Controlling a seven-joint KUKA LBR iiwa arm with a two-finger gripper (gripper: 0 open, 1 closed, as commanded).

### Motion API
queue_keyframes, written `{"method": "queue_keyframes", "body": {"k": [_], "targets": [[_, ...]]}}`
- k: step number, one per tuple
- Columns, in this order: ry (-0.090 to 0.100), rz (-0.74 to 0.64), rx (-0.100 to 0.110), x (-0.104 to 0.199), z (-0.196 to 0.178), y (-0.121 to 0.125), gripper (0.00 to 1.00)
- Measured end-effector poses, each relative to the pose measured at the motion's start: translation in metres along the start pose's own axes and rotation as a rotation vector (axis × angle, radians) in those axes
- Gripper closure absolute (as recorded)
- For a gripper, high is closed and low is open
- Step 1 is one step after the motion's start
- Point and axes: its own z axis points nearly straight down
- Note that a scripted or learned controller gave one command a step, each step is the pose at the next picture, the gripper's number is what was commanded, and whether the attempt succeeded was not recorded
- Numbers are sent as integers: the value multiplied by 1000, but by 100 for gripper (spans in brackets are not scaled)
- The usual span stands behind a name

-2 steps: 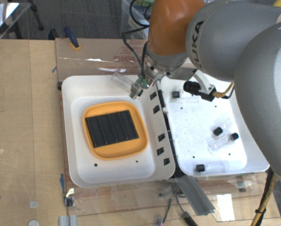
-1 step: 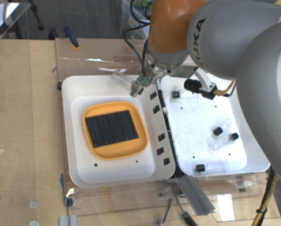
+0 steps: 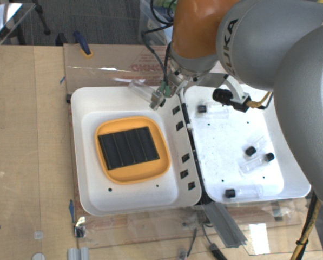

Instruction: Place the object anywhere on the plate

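A yellow plate [image 3: 133,148] with a black ridged insert lies in the left bin [image 3: 91,194]. My gripper [image 3: 159,98] hangs over that bin's back right corner, behind and to the right of the plate. It is shut on a clear tube [image 3: 142,90], which sticks out from its tip to the left, above the bin's back rim. The tube is tilted and hangs clear of the plate.
The right bin [image 3: 291,183] holds several clear tubes with black caps: one at the back left [image 3: 211,110], a pair in the middle [image 3: 254,157], one at the front [image 3: 242,191]. Black clips [image 3: 184,157] line the wall between the bins. The arm's grey body covers the upper right.
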Motion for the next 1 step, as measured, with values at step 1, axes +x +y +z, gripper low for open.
{"method": "queue_keyframes", "body": {"k": [1], "targets": [[0, 1, -2, -1, -7, 1, 100]]}}
